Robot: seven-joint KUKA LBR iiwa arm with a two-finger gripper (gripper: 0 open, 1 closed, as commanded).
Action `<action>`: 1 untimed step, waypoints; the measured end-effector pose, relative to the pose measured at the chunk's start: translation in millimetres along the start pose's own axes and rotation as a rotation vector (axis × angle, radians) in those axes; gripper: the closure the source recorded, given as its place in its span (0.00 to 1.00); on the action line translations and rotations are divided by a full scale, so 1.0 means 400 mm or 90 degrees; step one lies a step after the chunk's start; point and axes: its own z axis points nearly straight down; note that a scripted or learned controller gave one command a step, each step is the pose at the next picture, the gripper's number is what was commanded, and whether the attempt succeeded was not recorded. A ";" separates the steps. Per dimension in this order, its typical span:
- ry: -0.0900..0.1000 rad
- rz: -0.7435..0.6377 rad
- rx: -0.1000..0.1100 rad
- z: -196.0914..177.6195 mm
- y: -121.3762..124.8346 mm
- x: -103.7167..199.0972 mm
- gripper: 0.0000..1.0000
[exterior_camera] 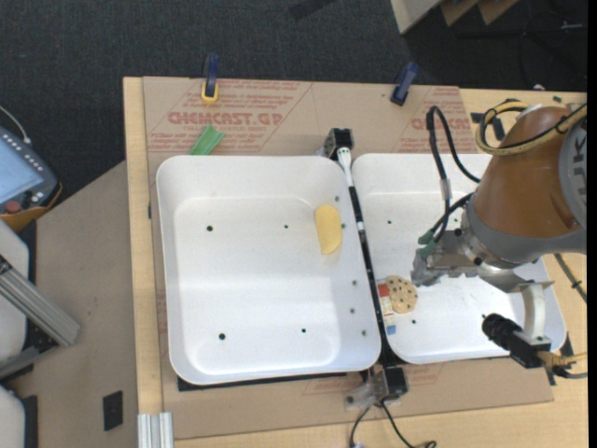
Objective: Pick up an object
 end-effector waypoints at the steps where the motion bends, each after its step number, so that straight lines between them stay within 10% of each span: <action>1: -0.001 -0.002 -0.009 -0.255 0.009 0.140 1.00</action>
